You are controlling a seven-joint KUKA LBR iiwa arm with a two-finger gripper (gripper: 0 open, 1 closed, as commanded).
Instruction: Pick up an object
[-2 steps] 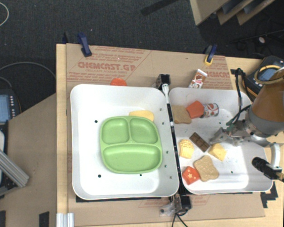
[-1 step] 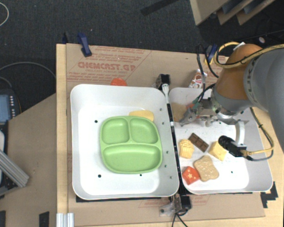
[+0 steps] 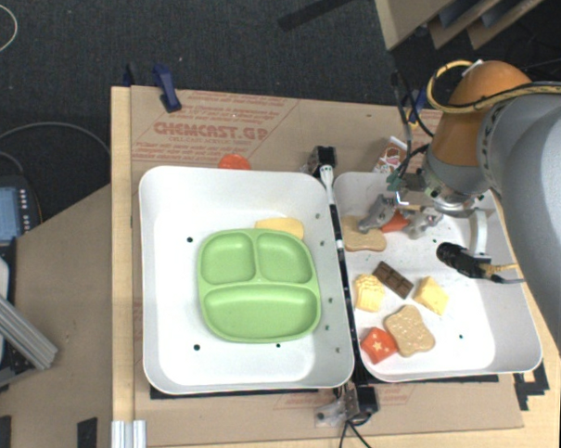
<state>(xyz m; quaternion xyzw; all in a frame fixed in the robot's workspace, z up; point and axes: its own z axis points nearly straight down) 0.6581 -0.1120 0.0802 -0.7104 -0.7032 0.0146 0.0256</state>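
Gripper (image 3: 400, 212) over right bin (image 3: 498, 353); left bin (image 3: 167, 260) holds green tray (image 3: 257, 285).

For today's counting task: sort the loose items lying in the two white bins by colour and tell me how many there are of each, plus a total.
Green: 1, the green plastic divided plate
Yellow: 3, the pale yellow piece behind the plate, the yellow ridged block, the yellow wedge
Tan: 2, the tan flat biscuit, the tan toast-shaped slice
Brown: 1, the dark brown bar
Red: 1, the red chunk
Total: 8

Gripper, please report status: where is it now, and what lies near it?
Gripper low over right bin, far end. Nothing seen between fingers. Tan cookie-shaped piece just beside it. Brown bar, yellow pieces, toast piece lie nearer, apart.
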